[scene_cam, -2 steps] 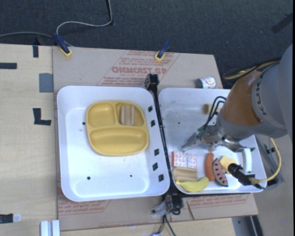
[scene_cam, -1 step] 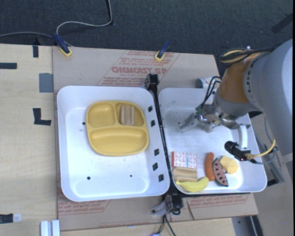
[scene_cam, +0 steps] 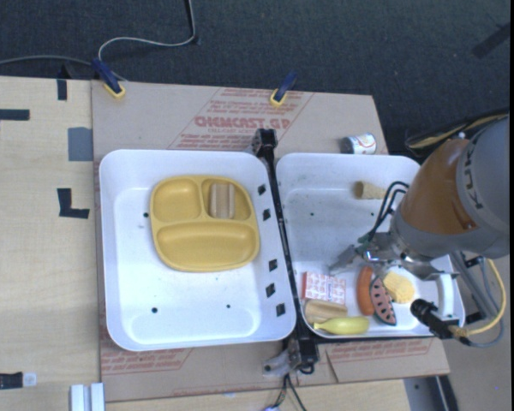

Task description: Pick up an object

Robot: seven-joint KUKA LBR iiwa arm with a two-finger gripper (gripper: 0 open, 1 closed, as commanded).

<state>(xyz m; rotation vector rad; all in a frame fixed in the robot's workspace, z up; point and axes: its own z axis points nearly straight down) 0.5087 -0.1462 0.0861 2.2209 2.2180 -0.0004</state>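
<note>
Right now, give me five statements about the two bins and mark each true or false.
1. The yellow tray lies in the left bin. True.
2. The banana lies in the left bin. False: it lies in the right bin, at its near edge.
3. The arm is over the right bin. True.
4. The watermelon slice sits on the tray. False: it is in the right bin.
5. A cork-like piece lies near the right bin's far side. True.
</note>
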